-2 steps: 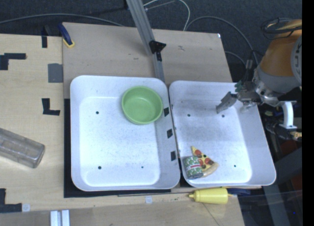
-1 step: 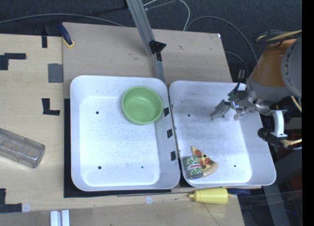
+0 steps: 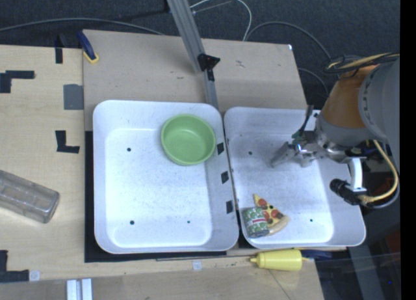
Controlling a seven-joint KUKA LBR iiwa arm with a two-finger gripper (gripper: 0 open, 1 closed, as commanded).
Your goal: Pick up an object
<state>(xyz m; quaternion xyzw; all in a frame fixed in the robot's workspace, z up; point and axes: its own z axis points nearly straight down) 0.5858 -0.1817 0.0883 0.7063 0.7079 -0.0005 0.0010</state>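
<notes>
Green bowl (image 3: 188,139) sits in left bin (image 3: 117,181), top-right area, touching nothing else. Claw (image 3: 284,156) hangs over right bin (image 3: 325,227) w/ fingers spread, nothing between them. Pizza-slice toy (image 3: 265,217) lies near that bin's front-left corner, well apart from claw; yellow bottle (image 3: 281,260) on counter (image 3: 143,64) just past the bin's front rim.

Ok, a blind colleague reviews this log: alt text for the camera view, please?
A grey robot arm reaches from the right, its hand over the right white bin, which holds a toy pizza slice near its front. A green bowl sits in the left bin.
</notes>
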